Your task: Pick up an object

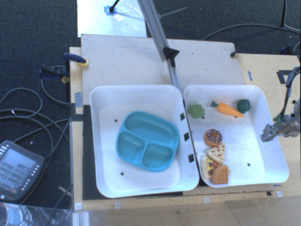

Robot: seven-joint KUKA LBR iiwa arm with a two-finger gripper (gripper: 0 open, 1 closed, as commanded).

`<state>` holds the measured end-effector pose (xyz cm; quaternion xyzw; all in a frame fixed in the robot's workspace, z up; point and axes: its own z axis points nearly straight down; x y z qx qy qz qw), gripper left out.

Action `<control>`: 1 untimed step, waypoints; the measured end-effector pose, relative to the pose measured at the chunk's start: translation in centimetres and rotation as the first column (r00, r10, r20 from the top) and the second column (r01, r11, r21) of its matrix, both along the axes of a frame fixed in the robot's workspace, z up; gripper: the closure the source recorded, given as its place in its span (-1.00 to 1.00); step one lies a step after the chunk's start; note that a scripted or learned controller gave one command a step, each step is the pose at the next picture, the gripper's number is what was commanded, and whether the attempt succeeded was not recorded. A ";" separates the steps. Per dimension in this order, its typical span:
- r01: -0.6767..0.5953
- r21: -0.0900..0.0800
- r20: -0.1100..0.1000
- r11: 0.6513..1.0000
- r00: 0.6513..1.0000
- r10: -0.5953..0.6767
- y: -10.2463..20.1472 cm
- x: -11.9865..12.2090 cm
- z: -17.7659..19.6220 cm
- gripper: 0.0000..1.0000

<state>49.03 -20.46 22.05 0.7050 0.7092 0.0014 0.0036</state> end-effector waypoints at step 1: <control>0.000 0.000 0.001 1.000 1.000 0.000 -0.1 0.2 4.7 1.00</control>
